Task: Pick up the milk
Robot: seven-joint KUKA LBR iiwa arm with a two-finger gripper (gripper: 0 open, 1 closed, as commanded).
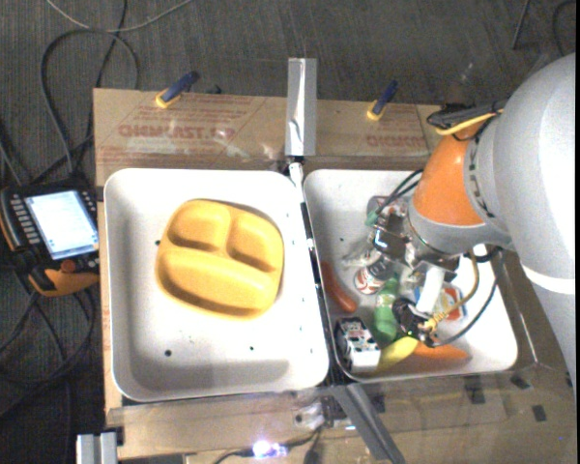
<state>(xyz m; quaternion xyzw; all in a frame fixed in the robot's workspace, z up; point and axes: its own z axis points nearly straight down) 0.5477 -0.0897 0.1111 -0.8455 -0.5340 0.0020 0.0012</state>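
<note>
Bench: two white bins side by side on a cardboard sheet [203, 129], which is held by two blue-and-yellow clamps [175, 88] at the upper edge.

Left bin [135, 356]: holds one yellow compartment tray [222, 256], lying centre to upper centre, clear of all walls.

Right bin [498, 341]: crowded in its lower left half.
- A small carton [357, 343], dark on top and white at its lower end, sits in the lower left corner against the bin's left wall. It is partly blurred, but it is most likely the milk.
- A yellow banana [398, 352] lies just right of the carton, touching or nearly touching it.
- An orange carrot [443, 354] continues from the banana toward the right along the lower wall.
- A slim orange-red item [339, 293] lies along the left wall, above the carton.
- A red-and-white can [370, 280] sits near mid-bin, with a green item [388, 304] just below it.

Arm: enters from the right of the frame, with its orange band [445, 187] over the bin's upper right. The gripper [394, 257] is low over the clutter near the can, above and to the right of the carton and apart from it. Wires and shadow mask the tip, so it cannot be told whether the gripper is open or shut. Nothing is seen held.

A handheld pendant [53, 225] lies at the left of the frame, off the bench.
</note>
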